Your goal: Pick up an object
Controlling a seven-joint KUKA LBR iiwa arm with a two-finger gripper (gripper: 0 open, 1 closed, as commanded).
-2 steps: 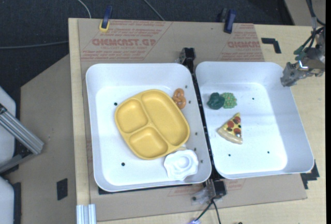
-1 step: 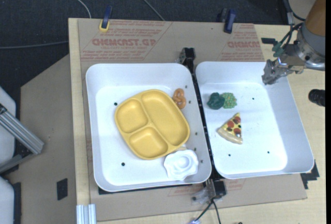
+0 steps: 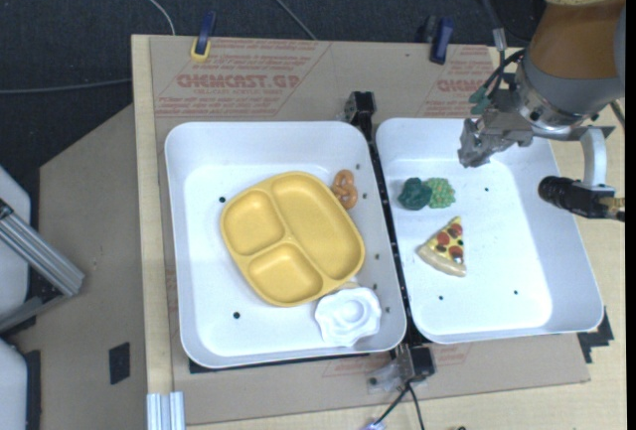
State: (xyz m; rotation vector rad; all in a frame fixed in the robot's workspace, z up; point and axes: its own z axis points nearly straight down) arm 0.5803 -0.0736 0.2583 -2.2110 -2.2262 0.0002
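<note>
In the right bin [image 3: 556,309] lie a green broccoli piece [image 3: 426,193] and, below it, a pizza slice [image 3: 444,246]. My gripper [image 3: 475,156] hangs over the bin's upper part, up and to the right of the broccoli and apart from it. Nothing shows between its fingers. The left bin [image 3: 189,219] holds a yellow divided plate [image 3: 291,236], a small pretzel [image 3: 345,187] at the plate's upper right, and a white cup-like piece [image 3: 348,315] at its lower right.
A black clamp [image 3: 360,106] sits at the top of the gap between the bins. Blue clips [image 3: 440,39] hold the cardboard base at the back. A black cylinder [image 3: 576,195] juts over the right bin's right rim.
</note>
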